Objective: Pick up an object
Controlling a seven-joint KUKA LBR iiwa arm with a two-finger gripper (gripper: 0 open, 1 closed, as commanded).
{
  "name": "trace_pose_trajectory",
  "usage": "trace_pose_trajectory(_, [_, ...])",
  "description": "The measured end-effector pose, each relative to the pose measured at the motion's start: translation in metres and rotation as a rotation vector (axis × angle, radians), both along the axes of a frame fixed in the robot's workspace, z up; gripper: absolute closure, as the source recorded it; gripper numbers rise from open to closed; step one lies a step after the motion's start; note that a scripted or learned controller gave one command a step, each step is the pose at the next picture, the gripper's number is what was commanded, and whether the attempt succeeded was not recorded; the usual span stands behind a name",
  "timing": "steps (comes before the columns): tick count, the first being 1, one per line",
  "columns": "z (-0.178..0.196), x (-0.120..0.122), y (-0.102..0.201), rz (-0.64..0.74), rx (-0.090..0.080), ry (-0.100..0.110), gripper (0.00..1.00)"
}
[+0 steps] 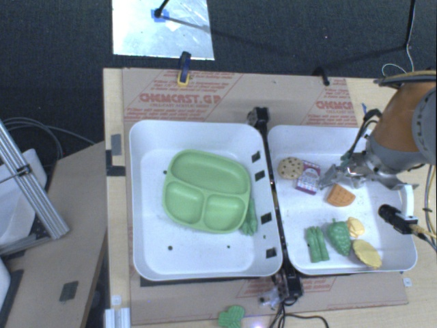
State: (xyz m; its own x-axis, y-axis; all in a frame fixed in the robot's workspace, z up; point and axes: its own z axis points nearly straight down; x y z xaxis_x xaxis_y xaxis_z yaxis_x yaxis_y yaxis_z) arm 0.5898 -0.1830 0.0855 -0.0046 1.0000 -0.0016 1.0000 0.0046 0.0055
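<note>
In the right bin (389, 137), the gripper (336, 178) hangs low at about 12 o'clock of the orange wedge (340, 196), just beside it, with the pink packet (308, 178) at its 9 o'clock. Whether it is wide or narrow I cannot tell. The cookie (291, 167) lies further toward 9 o'clock. The green tray (207, 190) sits in the left bin (157, 251).
</note>
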Motion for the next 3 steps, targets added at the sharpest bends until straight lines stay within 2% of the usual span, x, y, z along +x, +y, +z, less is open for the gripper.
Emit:
trace_pose_trajectory(1, [-0.001, -0.008, -0.002, -0.003, 0.001, 0.004, 0.0])
trace_pose_trajectory(2, [0.01, -0.007, -0.002, -0.002, 0.001, 0.001, 1.0])
trace_pose_trajectory(3, [0.01, -0.007, -0.002, -0.001, 0.001, 0.002, 0.0])
